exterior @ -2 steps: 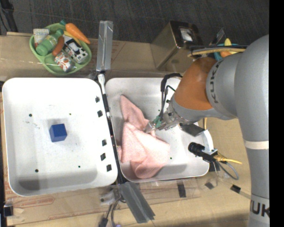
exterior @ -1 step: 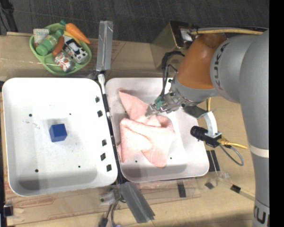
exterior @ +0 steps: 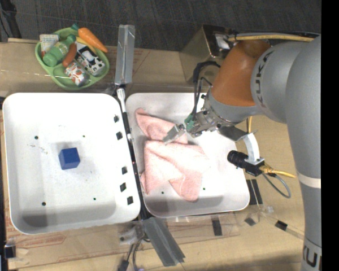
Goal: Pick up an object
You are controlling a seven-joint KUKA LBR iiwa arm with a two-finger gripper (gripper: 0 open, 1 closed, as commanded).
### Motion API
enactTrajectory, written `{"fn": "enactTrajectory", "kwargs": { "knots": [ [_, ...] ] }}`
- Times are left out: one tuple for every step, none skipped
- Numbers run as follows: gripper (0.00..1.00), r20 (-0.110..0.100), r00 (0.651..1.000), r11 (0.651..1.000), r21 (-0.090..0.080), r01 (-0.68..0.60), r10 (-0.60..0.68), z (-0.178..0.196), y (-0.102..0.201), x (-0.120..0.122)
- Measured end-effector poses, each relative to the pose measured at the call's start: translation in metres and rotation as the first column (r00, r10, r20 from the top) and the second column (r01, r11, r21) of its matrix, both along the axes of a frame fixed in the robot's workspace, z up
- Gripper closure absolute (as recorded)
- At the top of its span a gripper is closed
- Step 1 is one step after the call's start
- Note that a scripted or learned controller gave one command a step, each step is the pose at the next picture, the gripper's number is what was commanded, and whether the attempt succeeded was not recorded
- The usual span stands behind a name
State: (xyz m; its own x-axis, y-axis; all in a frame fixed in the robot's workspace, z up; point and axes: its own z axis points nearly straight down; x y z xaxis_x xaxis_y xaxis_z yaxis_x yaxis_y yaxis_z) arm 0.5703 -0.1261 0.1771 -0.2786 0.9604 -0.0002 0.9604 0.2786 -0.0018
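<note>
pink towel (exterior: 172, 162) lies just under the hand (exterior: 177, 132) at frame centre; its grip cannot be told.

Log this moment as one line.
arm: over right bin | hand: at pink cloth | blue cube: left bin

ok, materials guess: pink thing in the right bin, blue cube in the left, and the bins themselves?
Pink cloth: soft fabric, probably terry towel; matte, fuzzy, rumpled into folds.
Blue cube: rigid, flat faces and sharp edges, even matte colour; foam, plastic or painted wood, cannot tell which.
Left bin and right bin: likely moulded plastic; smooth white, rounded corners, faint sheen.
</note>
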Motion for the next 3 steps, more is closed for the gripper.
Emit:
{"fn": "enactTrajectory", "kwargs": {
  "knots": [
    [0.0, 0.002, 0.996, 0.996, 0.001, 0.09, -0.09, -0.0844, -0.0295, 0.0301],
    [1.0, -0.001, 0.996, 0.996, 0.001, 0.084, -0.084, -0.0747, -0.028, 0.0304],
    [0.0, -0.001, 0.996, 0.996, 0.001, 0.084, -0.084, -0.0746, -0.0282, 0.0304]
  ]
}}
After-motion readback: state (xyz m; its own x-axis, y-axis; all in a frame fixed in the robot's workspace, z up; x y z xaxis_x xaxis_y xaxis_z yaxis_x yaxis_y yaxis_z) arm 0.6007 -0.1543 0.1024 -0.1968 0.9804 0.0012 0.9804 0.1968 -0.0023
